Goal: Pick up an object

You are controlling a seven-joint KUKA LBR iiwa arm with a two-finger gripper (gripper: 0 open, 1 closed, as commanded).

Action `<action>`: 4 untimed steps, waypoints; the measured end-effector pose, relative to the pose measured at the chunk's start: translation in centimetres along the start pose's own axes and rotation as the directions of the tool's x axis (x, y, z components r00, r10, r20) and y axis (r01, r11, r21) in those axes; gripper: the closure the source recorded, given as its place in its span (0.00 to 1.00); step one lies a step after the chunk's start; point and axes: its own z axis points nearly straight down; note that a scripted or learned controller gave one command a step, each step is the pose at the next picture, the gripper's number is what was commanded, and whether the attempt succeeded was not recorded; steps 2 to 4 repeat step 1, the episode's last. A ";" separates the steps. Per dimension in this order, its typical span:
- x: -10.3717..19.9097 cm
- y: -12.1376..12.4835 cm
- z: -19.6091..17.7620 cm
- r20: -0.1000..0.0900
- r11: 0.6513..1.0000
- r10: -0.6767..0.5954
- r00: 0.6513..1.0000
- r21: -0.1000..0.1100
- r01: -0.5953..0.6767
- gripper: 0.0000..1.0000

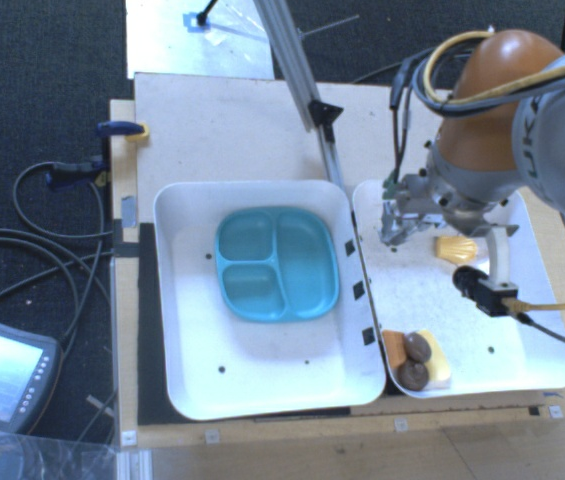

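My gripper (396, 230) hangs over the back left part of the right bin (522, 368), low above its floor, with nothing visible between its fingers. A yellow object (456, 249) lies just to the gripper's right, partly under the wrist. At the bin's front left corner sit an orange piece (393, 346), two brown rounded objects (417, 347) and a yellow piece (436, 360), bunched together.
The left bin (177, 298) holds a teal divided plate (275, 263). A slanted metal pole (292, 53) crosses from the top toward the divide between the bins. Cables and a teach pendant (2, 373) lie off the bench at left.
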 end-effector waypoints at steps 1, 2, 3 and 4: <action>5.2 2.1 0.0 0.000 1.000 0.001 1.000 0.001 -0.001 1.00; 5.2 2.1 0.0 0.000 1.000 0.001 1.000 0.001 -0.001 1.00; 5.2 2.1 0.0 0.000 1.000 0.001 1.000 0.001 -0.001 1.00; 5.2 2.1 0.0 0.000 1.000 0.001 1.000 0.001 -0.001 1.00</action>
